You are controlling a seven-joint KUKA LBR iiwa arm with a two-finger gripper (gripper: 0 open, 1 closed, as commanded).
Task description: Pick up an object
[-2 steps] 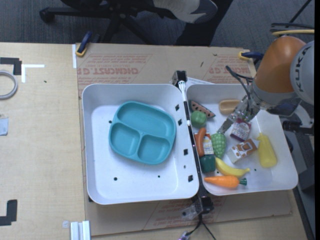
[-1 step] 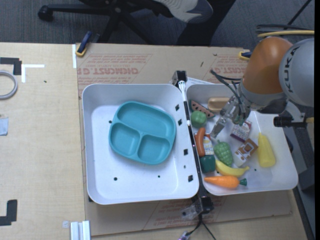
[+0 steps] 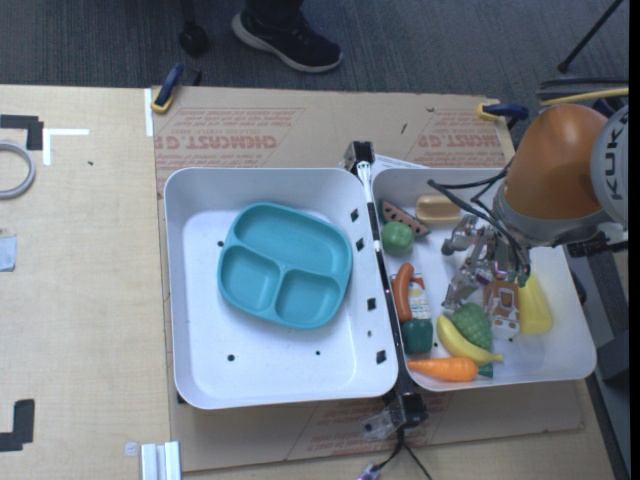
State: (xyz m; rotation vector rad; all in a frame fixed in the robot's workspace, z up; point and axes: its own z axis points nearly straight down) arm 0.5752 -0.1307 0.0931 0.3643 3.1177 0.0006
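Observation:
The right bin (image 3: 560, 363) holds several toy foods. Among them are a tan bun (image 3: 437, 208), a green ball (image 3: 398, 236), a red sausage (image 3: 402, 288), a small bottle (image 3: 418, 300), a banana (image 3: 463, 340), a carrot (image 3: 443, 369), a green leafy piece (image 3: 473, 321), a yellow piece (image 3: 535, 306) and a brown-and-white packet (image 3: 502, 303). My gripper (image 3: 478, 266) hangs low over the middle of this bin, just above the leafy piece and the packet. The orange wrist band (image 3: 555, 163) covers the bin's far right part.
The left bin (image 3: 200, 348) holds a teal divided plate (image 3: 285, 266). A black clip divider (image 3: 378, 268) runs between the two bins. Cables trail from the wrist over the right bin. Cardboard lies under both bins.

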